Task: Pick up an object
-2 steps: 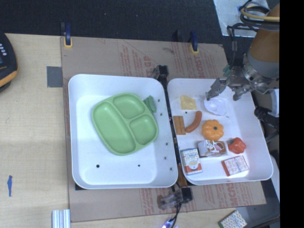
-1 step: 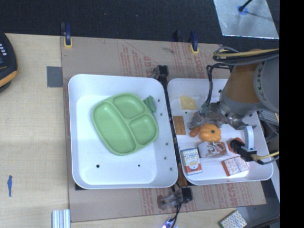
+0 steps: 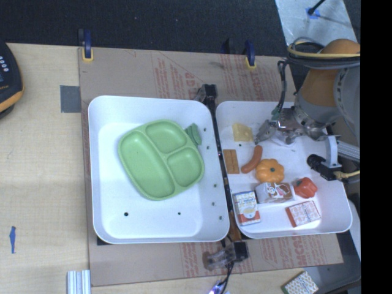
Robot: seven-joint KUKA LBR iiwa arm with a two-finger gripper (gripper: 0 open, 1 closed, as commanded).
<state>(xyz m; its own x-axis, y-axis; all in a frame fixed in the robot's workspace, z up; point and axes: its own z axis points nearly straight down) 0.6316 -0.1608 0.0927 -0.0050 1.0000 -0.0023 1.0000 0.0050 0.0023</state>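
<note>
Gripper (image 3: 283, 127) hangs low just above-right of the sausage (image 3: 252, 158) (grip state impossible to tell), nothing visibly held, so the pick seems not yet made.

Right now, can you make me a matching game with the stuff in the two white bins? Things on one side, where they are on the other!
Things:
1. green plate
2. orange pumpkin
3. yellow cheese slice
4. claw

Places:
A. far end of the right bin, near the divider
B. middle of the left bin
C. above the right bin's far side, beside the arm
D. middle of the right bin, next to the sausage

Pairs: 1-B, 2-D, 3-A, 4-C
</note>
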